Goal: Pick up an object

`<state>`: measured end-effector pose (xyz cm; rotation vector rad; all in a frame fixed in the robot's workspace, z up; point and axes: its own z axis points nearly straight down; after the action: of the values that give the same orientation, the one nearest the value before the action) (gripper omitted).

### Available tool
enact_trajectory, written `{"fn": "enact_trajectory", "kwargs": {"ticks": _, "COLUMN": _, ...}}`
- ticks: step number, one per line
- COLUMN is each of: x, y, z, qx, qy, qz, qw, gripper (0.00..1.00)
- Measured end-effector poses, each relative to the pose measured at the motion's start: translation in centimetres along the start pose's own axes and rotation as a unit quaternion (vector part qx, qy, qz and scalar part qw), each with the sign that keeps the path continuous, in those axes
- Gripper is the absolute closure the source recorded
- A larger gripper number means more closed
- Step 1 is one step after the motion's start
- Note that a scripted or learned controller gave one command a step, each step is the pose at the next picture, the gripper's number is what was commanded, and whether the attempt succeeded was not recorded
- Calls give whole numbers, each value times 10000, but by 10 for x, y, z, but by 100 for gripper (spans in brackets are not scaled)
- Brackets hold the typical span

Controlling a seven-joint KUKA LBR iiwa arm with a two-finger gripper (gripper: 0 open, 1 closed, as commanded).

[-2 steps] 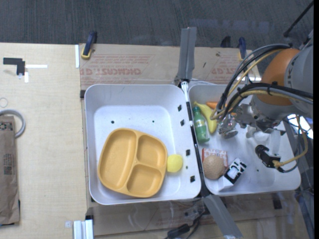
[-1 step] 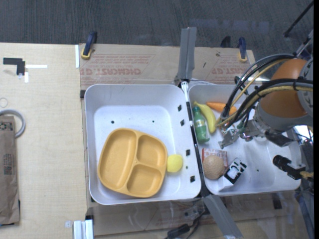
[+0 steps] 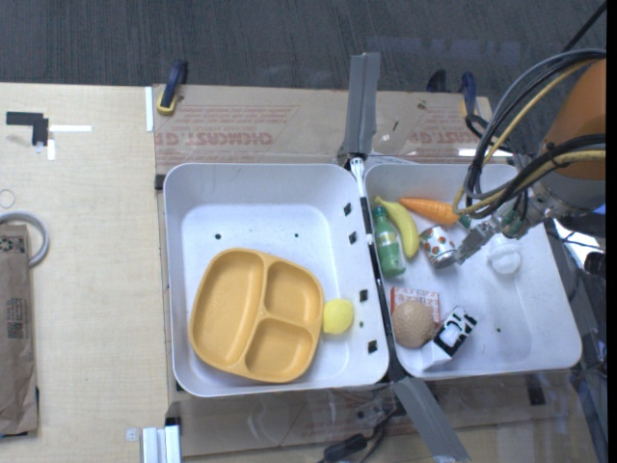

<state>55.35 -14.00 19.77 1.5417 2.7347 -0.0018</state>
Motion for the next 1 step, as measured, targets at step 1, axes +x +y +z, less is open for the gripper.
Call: {"fn": "enact_trajectory", "kwargs": {"ticks": 1, "x": -17, "y": 23, "z": -19, "qx": -2, "qy": 0, "qz": 88, "qw": 10000, "gripper": 0}}
